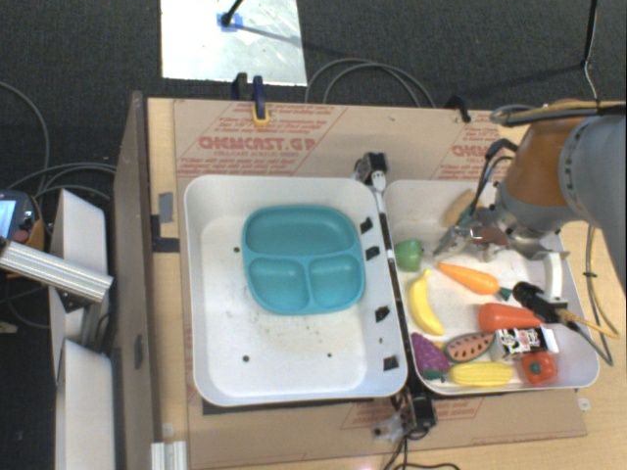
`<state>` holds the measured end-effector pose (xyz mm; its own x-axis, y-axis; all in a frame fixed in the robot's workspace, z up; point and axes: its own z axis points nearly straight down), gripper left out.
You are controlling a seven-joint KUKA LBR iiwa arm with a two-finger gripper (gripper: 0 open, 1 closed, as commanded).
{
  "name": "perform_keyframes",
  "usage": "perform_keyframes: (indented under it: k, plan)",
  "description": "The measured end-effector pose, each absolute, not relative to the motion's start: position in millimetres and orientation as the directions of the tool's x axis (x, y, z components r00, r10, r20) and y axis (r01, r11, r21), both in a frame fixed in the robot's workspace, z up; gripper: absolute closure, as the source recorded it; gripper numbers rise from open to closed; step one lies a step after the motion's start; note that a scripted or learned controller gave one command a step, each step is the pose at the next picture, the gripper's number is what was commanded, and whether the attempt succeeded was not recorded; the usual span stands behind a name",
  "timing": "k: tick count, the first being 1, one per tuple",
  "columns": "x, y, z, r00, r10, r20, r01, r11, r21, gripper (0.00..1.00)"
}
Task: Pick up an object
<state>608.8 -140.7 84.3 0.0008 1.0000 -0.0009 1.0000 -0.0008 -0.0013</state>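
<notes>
Orange carrot [468,278] is seen lying just below the claw [471,237] in the view, its long axis slanted down-right. Whether the claw is wide or narrow cannot be told.

Two white bins, one plate, nine small pieces.

From where I stand I count two shallow white bins: the near bin [431,204] under the gripper [470,235], and the far bin [294,360] well apart from it. The far bin has a single teal plate [304,259] with three compartments. The near bin has nine pieces. There is one green fruit [409,254] beside the gripper and one orange carrot [470,278] close to it. Farther off are one yellow banana [424,304], one red-orange carrot-like piece [507,316], one purple bunch of grapes [427,352], one brown oval slice [468,346], one ear of corn [482,373], one red tomato [538,366] and one small printed packet [519,341].
</notes>
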Motion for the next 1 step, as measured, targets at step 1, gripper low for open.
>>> perform_keyframes:
  k: [1]
  plan:
    - [669.6, -121.0, 85.6, -0.005, 1.0, -0.001, 1.0, 0.005, -0.006, 0.0]
